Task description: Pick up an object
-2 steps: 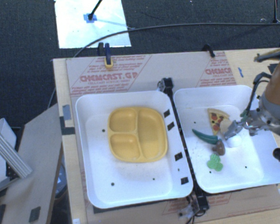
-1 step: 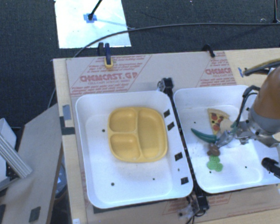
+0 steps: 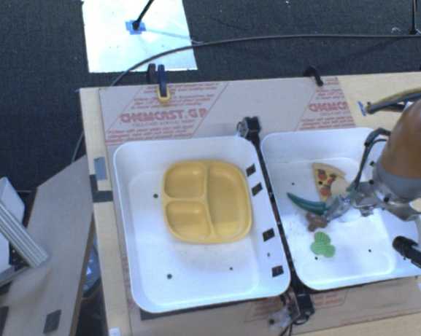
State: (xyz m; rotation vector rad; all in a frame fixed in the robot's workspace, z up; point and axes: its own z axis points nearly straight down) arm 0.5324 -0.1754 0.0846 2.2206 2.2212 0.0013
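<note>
Pizza slice, right bin, bench

one fixed camera hangs high over the bench, looking down at a slant, far enough to take in the left bin, the right bin and dark floor beyond.
</note>
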